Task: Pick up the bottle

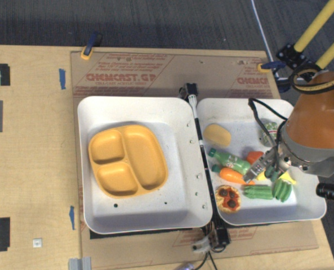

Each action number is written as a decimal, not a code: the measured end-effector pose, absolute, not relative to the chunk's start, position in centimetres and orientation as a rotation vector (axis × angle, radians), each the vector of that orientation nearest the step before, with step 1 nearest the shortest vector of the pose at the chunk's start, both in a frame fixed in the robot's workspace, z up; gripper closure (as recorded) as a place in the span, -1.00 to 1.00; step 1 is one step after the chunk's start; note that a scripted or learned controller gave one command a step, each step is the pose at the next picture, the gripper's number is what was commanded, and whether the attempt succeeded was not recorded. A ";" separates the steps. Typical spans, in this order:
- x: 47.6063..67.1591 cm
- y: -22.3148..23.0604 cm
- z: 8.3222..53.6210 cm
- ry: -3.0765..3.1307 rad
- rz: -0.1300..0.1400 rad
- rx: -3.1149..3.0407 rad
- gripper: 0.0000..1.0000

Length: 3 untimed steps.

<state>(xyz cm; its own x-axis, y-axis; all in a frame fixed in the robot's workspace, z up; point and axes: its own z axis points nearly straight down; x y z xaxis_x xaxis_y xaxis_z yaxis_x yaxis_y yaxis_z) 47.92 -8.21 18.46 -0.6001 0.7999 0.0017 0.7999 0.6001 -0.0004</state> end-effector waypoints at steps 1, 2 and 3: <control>48.0 -5.9 18.5 -2.964 -0.001 -1.041 1.00; 48.0 -3.3 18.5 -3.057 -0.001 -0.726 1.00; 48.0 0.6 18.5 -3.138 -0.002 -0.162 1.00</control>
<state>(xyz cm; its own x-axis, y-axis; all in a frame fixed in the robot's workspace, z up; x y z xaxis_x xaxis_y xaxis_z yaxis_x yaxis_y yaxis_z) 47.99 0.55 18.49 -0.9947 0.1032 -0.0005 0.1032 0.9947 0.0011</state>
